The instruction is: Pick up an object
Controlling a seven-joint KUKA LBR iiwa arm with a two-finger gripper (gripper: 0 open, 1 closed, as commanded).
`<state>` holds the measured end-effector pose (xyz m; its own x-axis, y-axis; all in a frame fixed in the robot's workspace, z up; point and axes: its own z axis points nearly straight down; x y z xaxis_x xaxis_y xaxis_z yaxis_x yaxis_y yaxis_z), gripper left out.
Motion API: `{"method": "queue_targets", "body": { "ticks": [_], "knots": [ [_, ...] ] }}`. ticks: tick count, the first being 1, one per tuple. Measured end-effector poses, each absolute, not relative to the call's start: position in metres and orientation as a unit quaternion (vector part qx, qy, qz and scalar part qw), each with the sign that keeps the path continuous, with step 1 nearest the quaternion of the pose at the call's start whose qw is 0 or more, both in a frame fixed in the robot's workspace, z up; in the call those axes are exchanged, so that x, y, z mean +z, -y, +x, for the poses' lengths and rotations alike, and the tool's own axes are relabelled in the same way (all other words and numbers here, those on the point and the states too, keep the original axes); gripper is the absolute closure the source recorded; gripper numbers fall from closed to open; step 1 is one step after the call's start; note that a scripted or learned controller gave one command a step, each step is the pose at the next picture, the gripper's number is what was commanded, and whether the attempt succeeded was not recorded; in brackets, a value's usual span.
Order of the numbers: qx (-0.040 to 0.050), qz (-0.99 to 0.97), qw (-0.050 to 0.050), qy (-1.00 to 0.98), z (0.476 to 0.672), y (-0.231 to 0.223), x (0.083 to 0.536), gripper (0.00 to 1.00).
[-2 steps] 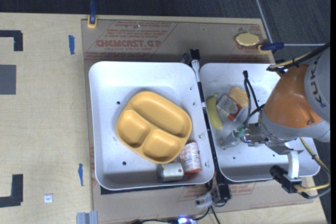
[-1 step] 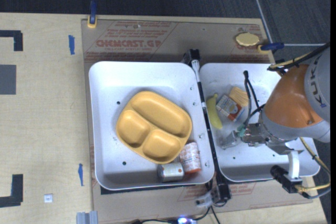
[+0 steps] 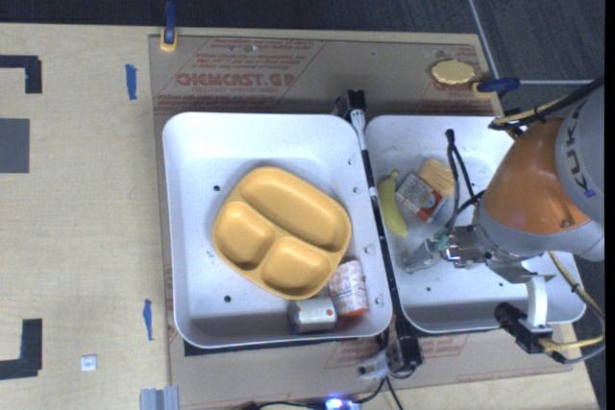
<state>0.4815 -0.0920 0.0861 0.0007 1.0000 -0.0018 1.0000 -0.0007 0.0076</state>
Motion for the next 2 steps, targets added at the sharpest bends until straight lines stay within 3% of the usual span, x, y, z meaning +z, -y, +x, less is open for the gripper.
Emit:
{"method": "queue_targets", "body": {
  "ticks": [2],
  "knots": [
    [0.0025, 0.707, 0.003, -0.707, 0.4814, 0.0931, 0.0861, 0.00]
  ]
}}
